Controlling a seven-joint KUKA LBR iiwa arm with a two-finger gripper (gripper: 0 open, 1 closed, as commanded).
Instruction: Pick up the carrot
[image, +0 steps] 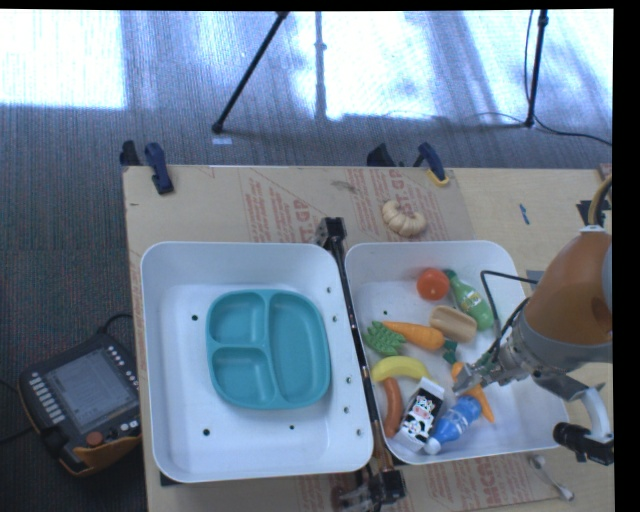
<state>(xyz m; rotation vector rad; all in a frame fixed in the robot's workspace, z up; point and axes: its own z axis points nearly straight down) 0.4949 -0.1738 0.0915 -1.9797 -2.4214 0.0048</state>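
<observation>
We see the carrot (412, 334) lying near the middle of the right bin (372, 262), green top toward the divider, just beside the banana (398, 368) and hot dog bun (453, 322). It looks like light, rigid, slick toy plastic — we judge the thick mid-body the best hold. The gripper (478, 376) hovers nearby; we cannot tell its opening.

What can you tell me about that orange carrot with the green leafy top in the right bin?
The orange toy carrot looks like smooth moulded plastic, with a tapered body and a frilly green top at its left end. It lies on its side in the right white bin, pointing right toward a hot-dog bun, whose end it seems to touch. A yellow banana lies just below it.
</observation>
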